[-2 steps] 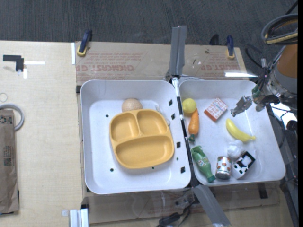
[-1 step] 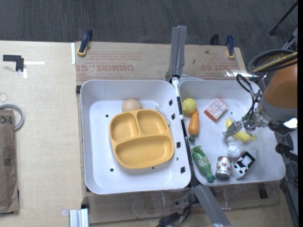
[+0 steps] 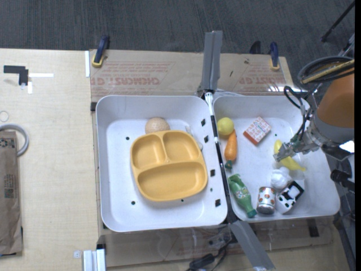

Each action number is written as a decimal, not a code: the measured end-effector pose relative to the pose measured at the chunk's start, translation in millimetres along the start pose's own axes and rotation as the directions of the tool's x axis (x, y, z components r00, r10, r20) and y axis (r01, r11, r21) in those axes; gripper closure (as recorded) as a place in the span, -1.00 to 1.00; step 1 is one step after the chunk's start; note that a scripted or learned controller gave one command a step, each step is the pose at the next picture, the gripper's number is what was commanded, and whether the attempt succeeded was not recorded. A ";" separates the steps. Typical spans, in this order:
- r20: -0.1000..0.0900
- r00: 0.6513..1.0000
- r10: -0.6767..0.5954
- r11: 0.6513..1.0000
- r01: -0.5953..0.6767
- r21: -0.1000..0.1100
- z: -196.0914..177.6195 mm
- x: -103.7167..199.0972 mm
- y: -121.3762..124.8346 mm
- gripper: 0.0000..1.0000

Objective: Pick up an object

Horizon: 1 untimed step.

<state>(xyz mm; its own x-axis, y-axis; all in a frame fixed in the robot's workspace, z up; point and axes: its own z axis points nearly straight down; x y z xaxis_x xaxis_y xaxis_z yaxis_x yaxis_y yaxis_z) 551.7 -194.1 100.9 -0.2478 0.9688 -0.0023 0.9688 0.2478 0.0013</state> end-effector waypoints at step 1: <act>-0.001 0.995 0.104 0.995 -0.104 0.003 -113.7 72.7 -3.5 1.00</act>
